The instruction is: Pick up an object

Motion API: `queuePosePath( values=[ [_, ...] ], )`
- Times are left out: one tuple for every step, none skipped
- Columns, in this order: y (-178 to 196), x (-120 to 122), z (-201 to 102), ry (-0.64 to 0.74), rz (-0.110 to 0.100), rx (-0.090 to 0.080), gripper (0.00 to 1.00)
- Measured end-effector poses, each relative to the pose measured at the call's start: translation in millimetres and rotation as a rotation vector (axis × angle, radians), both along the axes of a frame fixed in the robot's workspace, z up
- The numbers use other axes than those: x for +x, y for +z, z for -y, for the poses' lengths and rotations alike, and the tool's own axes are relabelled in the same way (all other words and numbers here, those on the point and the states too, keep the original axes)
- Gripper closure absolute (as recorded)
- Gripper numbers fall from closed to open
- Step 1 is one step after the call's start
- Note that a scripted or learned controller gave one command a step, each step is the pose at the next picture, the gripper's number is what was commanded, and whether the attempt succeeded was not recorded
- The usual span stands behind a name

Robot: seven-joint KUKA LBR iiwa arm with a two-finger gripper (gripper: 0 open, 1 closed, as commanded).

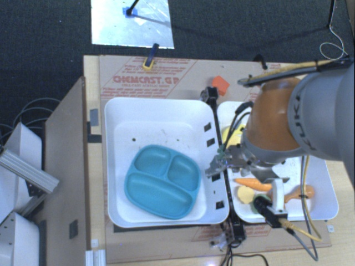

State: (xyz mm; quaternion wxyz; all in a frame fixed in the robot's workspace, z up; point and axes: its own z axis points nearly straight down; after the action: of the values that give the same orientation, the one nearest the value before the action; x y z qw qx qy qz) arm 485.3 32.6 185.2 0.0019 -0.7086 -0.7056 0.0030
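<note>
Dark carpet point(44, 37) surrounded the tabletop point(166, 76), and a silver sheet point(111, 21) lay on that floor beyond its far edge. The tabletop was brown board with red print, and a small orange block point(221, 85) sat on it just behind the two white bins.

The left bin point(161, 112) held a blue divided tray point(162, 180), lying flat and in plain view. The right bin point(327, 195) was mostly covered by the grey arm point(316, 115), which reached in from the right with its orange band over the bin's middle.

The hand point(243, 168) hung low over the near-left part of the right bin, close to the wall shared with the left bin. The wrist above hid most of it, so whether it was wide, narrow or holding anything could not be told.

A carrot point(252, 184) lay on the right bin's floor just beside the hand, on its near side. A pale yellow round thing point(244, 194) lay touching the carrot or nearly so. A yellow thing point(233, 134) showed partly at the arm's left edge, too covered to name. A tan piece point(307, 192) lay farther right, its shape hard to make out.
</note>
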Motion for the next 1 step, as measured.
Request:
queuePosePath(
  values=[
    [36.2,2.5,14.6,0.004,0.013,0.001,0.00]
  ],
)
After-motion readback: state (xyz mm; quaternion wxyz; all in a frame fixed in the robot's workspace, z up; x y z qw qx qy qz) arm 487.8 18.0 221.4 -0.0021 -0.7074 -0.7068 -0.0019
